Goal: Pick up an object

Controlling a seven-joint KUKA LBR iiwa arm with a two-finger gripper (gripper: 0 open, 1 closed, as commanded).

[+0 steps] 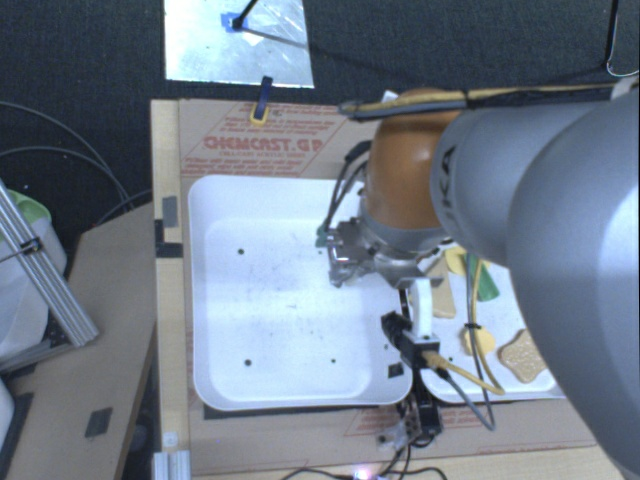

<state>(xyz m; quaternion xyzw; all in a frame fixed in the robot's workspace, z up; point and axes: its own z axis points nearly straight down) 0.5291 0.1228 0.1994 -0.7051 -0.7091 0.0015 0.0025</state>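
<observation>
Arm [540, 198]: grey and bulky, reaching in from the view's right and covering much of the right bin.
Orange band [400, 173]: just above the wrist, over the seam between the two bins.
Claw [345, 256]: a metal assembly below the wrist, over the right part of the left bin near its right wall. I cannot tell whether it is spread or pressed together, and no object can be seen in it.
Left bin [200, 268]: shallow and white. Its floor shows a few small dark dots.
Right bin [530, 389]: white, with its lower rim and a strip of floor showing beside the arm.
Objects to pick: all lie in the right bin, apart from the claw.
Tan piece [525, 358]: flat, near the bin's lower rim.
Yellow piece [478, 343]: just left of the tan piece.
Green piece [487, 283]: above the yellow piece, at the edge of the arm.
Pale piece [456, 263]: yellowish, just left of the green piece and partly hidden by the wrist.
Cardboard [250, 143]: brown with red print, under both bins.
Worktop [110, 298]: tan board carrying the cardboard and bins.
Foil sheet [235, 28]: shiny square on the dark floor beyond the worktop.
Rail [45, 278]: metal bar slanting at the far left.
</observation>
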